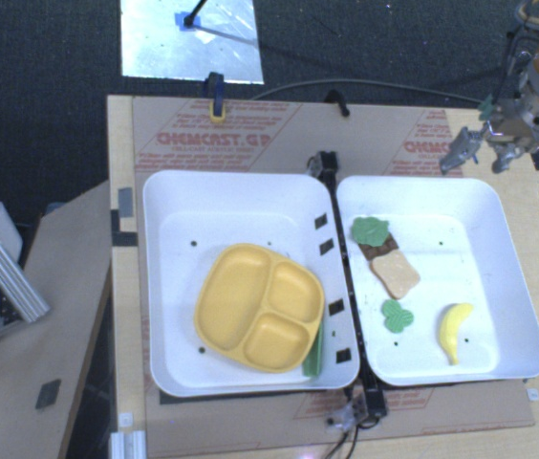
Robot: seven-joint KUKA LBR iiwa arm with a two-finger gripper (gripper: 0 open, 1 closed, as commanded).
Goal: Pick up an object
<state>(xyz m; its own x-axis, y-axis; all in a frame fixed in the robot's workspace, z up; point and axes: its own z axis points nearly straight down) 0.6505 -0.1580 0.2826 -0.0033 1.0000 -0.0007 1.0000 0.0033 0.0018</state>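
Four small items lie in the right bin (pixel 508 256), and with my gripper (pixel 485 153) spread open, as best I can judge, above its far rim, I would target the banana (pixel 454 329), which lies well apart from the rest.

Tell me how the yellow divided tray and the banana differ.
The yellow divided tray lies in the left bin; the banana lies in the right bin. The tray is far larger, broad and rounded with three compartments, while the banana is small, slim and curved. Both are yellow.
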